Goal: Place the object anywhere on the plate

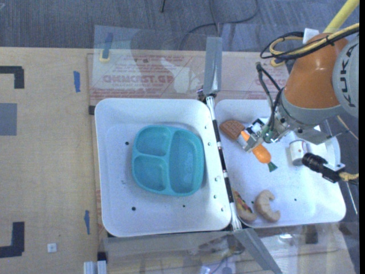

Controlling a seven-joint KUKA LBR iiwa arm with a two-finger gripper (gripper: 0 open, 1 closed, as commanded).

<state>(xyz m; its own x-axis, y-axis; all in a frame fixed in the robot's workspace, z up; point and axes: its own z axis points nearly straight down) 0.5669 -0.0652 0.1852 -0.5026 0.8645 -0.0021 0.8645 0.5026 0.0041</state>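
Note:
A teal plate point(169, 160) with three compartments lies in the middle of the left bin point(111, 119). In the right bin point(308, 198), an orange toy carrot point(262, 153) with a green tip lies slantwise near the bin's upper left. My gripper point(255, 139) sits right over the carrot's upper end and covers part of it, with orange showing on both sides of the metal. The grey arm with its orange band point(312, 76) reaches in from the upper right.
A brown bread-like toy point(231, 128) lies just left of the gripper, close to the divider between the bins. A tan croissant toy point(267, 205) and a small speckled piece point(245, 208) rest at the right bin's front left. Cables hang from the arm.

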